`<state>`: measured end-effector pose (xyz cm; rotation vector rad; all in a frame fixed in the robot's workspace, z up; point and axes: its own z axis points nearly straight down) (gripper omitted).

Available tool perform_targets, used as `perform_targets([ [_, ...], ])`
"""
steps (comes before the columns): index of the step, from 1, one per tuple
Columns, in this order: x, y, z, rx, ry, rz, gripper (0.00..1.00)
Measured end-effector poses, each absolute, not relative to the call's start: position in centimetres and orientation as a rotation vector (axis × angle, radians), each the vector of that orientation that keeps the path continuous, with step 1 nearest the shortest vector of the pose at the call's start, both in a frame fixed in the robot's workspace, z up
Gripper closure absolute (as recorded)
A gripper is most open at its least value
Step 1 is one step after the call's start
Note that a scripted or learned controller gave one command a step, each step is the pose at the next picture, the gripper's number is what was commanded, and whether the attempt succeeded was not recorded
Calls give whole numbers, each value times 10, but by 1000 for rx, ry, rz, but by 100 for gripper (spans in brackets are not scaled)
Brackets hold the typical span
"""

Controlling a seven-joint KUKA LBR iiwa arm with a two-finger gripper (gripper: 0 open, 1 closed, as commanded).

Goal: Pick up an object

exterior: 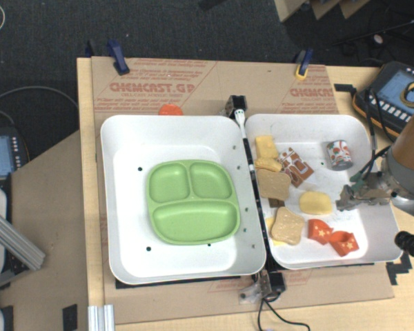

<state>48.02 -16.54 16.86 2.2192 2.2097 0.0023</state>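
Over the right bin (359, 126), near its right wall, you have the pincer (348, 200) low above the floor, and you cannot tell from this slant how it is set. Just to its left, close but apart from it, lies the lemon (315, 202), a small yellow lump in the middle of the bin. It looks like a light toy, probably hard and smooth, so it may squirt out if you pinch it off centre; take it across its short middle. Just below the lemon sits a red piece (332, 236), and beside that a bread slice (287, 227); a brown slab (272, 183) lies to the lemon's left, so a sideways sweep could nudge these. A small can (339, 154) stands further back, well apart from the rest, and may be the easier pick, being stiff and round. The left bin (124, 205) holds a green tray (192, 202).
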Motion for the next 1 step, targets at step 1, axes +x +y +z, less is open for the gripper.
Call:
perform_targets([
  [1,479,-162,164,2222,2220,1,0],
])
